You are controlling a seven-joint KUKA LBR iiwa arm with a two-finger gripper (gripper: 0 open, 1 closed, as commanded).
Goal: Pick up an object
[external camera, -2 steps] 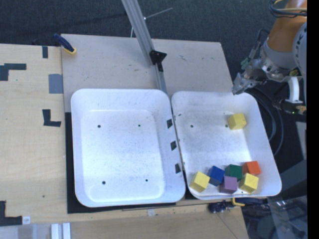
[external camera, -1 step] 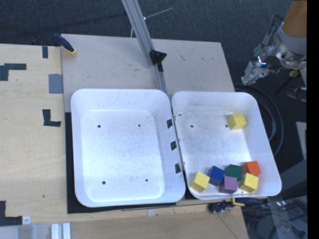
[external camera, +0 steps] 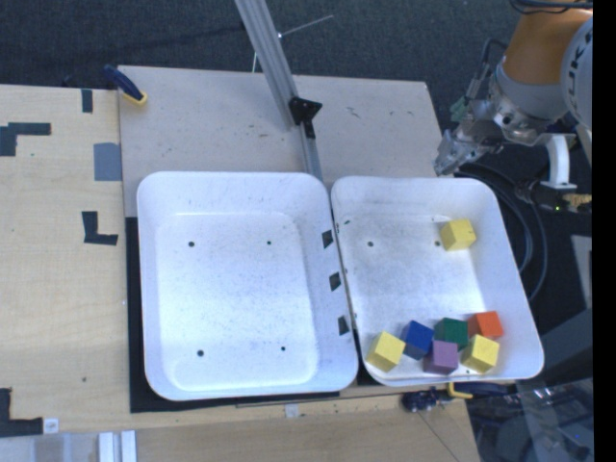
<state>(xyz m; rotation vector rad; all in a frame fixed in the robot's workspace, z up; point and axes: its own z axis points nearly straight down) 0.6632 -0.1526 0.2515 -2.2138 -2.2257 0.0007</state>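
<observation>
The right bin (external camera: 385,287) holds several small blocks. A yellow block (external camera: 457,234) lies alone near its far right side. Along its near edge sit another yellow block (external camera: 387,350), a blue one (external camera: 418,338), a green one (external camera: 450,332), a purple one (external camera: 444,355), an orange one (external camera: 486,324) and a yellow one (external camera: 481,353). My gripper (external camera: 450,155) hangs above the far right corner of that bin, just outside its rim, well apart from every block. Nothing shows between its fingers.
The left bin (external camera: 231,287) stands beside the right one. A slanted metal rail (external camera: 274,61) runs from the top down to the gap between the bins. Black cables (external camera: 539,248) lie to the right of the right bin. A blue and yellow tool (external camera: 125,85) rests at the far left.
</observation>
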